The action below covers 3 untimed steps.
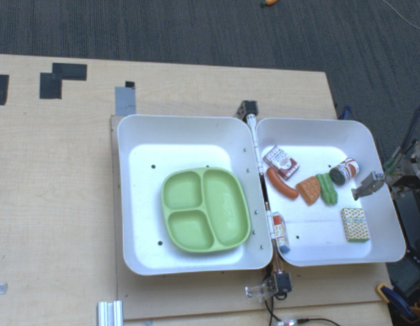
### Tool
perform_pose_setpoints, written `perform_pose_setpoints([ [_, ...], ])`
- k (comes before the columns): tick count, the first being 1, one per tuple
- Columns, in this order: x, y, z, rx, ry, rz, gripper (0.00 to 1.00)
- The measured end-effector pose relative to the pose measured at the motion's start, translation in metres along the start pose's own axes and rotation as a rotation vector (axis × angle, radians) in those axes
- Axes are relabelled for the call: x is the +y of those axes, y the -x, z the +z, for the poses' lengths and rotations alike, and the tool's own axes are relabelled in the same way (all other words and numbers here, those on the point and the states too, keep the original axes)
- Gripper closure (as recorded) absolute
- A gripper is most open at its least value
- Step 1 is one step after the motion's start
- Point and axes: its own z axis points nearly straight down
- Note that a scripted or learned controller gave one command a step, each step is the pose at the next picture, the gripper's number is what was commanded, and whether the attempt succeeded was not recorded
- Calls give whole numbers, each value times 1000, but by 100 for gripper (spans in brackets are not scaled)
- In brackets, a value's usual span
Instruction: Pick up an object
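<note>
while the claw (pixel 368 185) hovers at the right bin's (pixel 373 145) edge — grip unreadable — the can (pixel 344 171) lies just beside it.

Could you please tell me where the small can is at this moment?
The small can lies on its side in the right bin, near its far right wall, just right of the green vegetable.
</note>
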Motion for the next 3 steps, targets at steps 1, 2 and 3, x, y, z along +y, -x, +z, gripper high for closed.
perform_pose_setpoints([
  [1, -5, -44, 117, -4, 10, 1, 0],
  [2, -7, -99, 127, -1, 7, 1, 0],
  [3, -5, -99, 116, -1, 12, 1, 100],
])
